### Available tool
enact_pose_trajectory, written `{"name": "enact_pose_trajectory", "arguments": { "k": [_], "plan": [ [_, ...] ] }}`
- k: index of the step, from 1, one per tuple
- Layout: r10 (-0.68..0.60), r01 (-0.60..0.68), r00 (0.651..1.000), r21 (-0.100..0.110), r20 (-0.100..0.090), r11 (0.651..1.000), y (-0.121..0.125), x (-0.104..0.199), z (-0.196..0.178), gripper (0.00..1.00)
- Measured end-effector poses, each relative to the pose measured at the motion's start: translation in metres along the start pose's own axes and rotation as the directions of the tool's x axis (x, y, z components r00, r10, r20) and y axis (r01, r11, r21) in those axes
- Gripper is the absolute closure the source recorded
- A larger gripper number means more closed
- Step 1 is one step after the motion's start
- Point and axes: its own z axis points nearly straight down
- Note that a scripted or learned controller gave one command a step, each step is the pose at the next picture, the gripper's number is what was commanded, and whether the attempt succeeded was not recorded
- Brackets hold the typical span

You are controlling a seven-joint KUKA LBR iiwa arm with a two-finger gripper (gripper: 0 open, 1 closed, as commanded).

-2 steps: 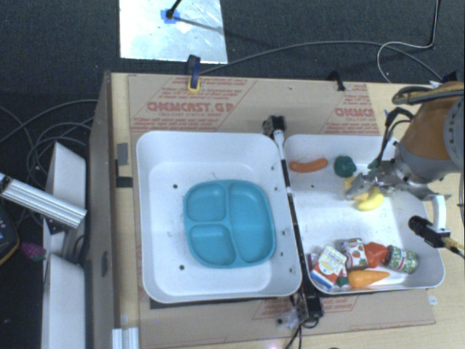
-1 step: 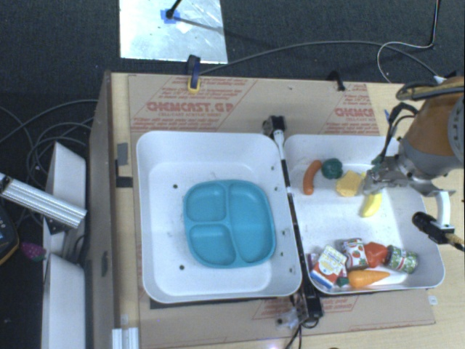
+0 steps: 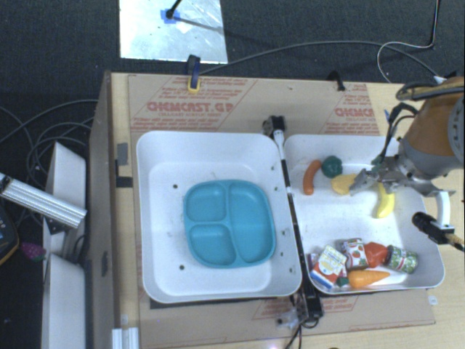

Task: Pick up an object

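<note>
Yellow banana (image 3: pixel 384 204) lay ungrasped in the right bin (image 3: pixel 436 267) just under the end effector (image 3: pixel 379 182); finger state unclear, pick not done.

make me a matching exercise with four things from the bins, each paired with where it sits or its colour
Things:
1. divided plate
2. hot dog
3. banana
4. carrot

Descriptions:
A. yellow, just below the gripper
B. orange, near the front edge of the right bin
C. blue, lying in the left bin
D. reddish, beside the divider between the bins

Pairs: 1-C, 2-D, 3-A, 4-B
</note>
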Motion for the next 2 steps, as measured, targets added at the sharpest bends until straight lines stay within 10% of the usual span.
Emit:
{"name": "enact_pose_trajectory", "arguments": {
  "k": [2],
  "plan": [
    [-0.002, 0.002, 1.000, 0.020, -0.013, 1.000, 0.077, 0.029, -0.024, 0.00]
  ]
}}
